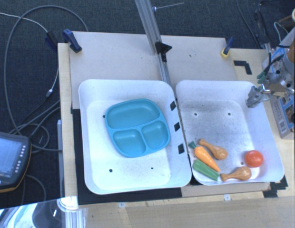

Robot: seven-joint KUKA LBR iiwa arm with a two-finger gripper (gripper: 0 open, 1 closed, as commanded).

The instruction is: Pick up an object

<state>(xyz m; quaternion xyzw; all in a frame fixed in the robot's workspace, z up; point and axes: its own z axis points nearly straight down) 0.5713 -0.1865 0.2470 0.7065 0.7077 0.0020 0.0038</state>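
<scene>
1. Left bin (90, 127): holds the blue divided plate (137, 126).
2. Right bin (219, 113): carrot (206, 158), two drumsticks (214, 149), green pod (205, 170) and tomato (253, 158) at the near end.
3. Gripper (254, 97): over the right bin's far right rim, holding nothing; opening — cannot tell.

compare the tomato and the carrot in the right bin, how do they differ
The tomato is round and red; the carrot is long, tapered and orange. The tomato sits alone near the bin's right wall, while the carrot lies at a slant, packed between a green piece and a tan drumstick. Both are toy foods at the near end of the right bin.
</scene>
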